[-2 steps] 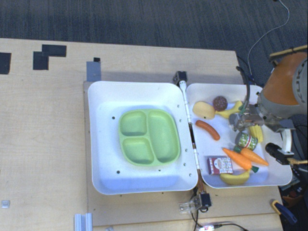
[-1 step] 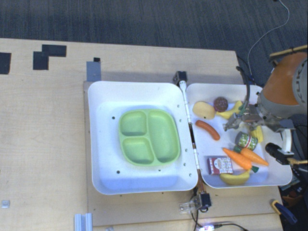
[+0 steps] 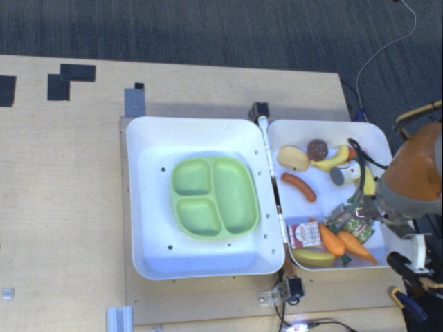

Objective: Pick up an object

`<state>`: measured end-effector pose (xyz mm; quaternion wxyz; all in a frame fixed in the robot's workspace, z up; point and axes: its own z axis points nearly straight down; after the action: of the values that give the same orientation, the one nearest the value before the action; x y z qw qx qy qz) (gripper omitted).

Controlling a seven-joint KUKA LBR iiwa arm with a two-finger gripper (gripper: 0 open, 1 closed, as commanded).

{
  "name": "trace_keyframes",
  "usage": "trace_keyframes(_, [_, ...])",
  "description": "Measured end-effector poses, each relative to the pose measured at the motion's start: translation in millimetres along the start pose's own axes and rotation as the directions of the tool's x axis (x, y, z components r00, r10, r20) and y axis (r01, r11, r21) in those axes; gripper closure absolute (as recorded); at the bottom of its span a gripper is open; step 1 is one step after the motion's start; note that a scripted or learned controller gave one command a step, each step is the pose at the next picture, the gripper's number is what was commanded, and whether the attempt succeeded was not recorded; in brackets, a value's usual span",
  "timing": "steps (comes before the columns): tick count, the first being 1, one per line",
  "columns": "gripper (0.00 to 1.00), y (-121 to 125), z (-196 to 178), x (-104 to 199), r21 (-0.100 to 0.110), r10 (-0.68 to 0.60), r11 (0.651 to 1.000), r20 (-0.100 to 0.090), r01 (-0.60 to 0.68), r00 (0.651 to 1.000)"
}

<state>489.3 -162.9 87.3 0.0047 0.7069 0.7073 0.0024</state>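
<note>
The right bin (image 3: 313, 127) holds several toy foods. At its back lie a yellow potato (image 3: 293, 158), a dark red plum (image 3: 318, 148) and a banana (image 3: 333, 159). A red sausage (image 3: 298, 186) lies left of centre. Along the front are a red-and-white carton (image 3: 303, 234), two carrots (image 3: 333, 241) and a yellow fruit (image 3: 313, 257). My gripper (image 3: 346, 216) hangs low over the bin's right front part, just above the carrots and a green packet (image 3: 363, 231). The grey wrist with the orange band (image 3: 419, 161) covers the bin's right side. Nothing shows as held.
The left bin (image 3: 149, 185) contains a green divided plate (image 3: 214, 196). A small grey object (image 3: 337, 176) lies near the banana. A black clamp (image 3: 259, 110) sits at the back between the bins. Cables run along the right and front edges of the bench.
</note>
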Motion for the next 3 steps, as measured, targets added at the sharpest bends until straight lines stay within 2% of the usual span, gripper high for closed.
trace_keyframes(1, [1.00,3.6,-11.9,0.6,-0.009,-0.003,1.000,0.001,0.003,1.000])
trace_keyframes(2, [0.00,3.9,-11.9,3.3,-0.006,-0.006,1.000,-0.005,0.006,1.000])
trace_keyframes(3, [1.00,5.5,-22.4,2.3,-0.012,-0.007,1.000,0.000,0.007,1.000])
